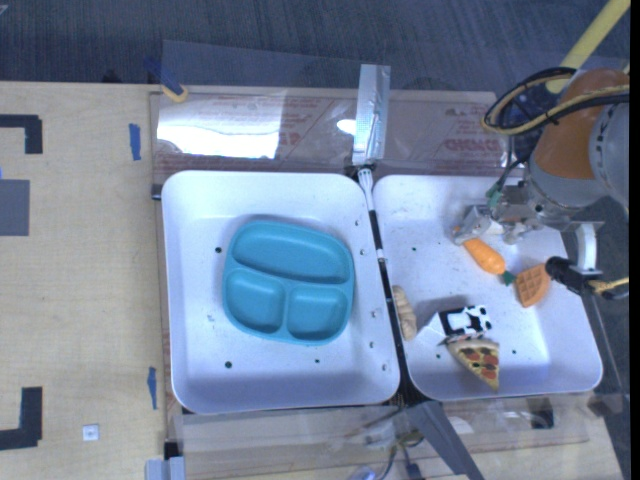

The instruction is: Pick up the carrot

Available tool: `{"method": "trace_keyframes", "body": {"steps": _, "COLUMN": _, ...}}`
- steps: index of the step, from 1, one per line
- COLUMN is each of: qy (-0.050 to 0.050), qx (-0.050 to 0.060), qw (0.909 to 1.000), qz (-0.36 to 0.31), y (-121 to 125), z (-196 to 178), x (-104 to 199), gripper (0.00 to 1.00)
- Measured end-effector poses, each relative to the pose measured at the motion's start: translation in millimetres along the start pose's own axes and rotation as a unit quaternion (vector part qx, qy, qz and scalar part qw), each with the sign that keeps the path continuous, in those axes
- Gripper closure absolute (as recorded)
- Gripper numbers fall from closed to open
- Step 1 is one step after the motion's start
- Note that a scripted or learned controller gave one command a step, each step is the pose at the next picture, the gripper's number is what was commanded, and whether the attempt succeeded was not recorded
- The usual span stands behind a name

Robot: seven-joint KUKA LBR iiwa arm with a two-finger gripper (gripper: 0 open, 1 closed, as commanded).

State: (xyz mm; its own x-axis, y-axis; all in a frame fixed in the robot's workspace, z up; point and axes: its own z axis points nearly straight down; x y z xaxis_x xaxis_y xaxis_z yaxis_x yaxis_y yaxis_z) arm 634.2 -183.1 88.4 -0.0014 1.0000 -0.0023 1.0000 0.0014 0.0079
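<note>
A robot lab: plywood bench (70, 268) with tape marks, two white bins (190, 208) (toy food inside), clear shield (260, 118).

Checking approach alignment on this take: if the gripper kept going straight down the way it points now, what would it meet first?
Probably the carrot. The gripper sits in the right bin just above the carrot's upper-left end and points down and left. Depth is unclear from one slanted view, so it could instead land on bin floor beside it.

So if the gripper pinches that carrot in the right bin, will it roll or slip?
The carrot looks smooth, rounded and tapered, so it may roll or squirt sideways. It seems a rigid toy, probably light. The gripper sits right beside it.
</note>
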Motion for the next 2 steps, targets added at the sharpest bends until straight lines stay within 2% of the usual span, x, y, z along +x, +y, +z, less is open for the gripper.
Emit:
{"method": "trace_keyframes", "body": {"steps": 1, "qy": 0.000, "qx": 0.000, "qw": 1.0000, "qz": 0.000, "y": 1, "z": -10, "x": 1, "gripper": 1.00}}
{"method": "trace_keyframes", "body": {"steps": 2, "qy": 0.001, "qx": -0.003, "qw": 0.9994, "qz": -0.034, "y": 37, "z": -116, "x": 63, "gripper": 1.00}}
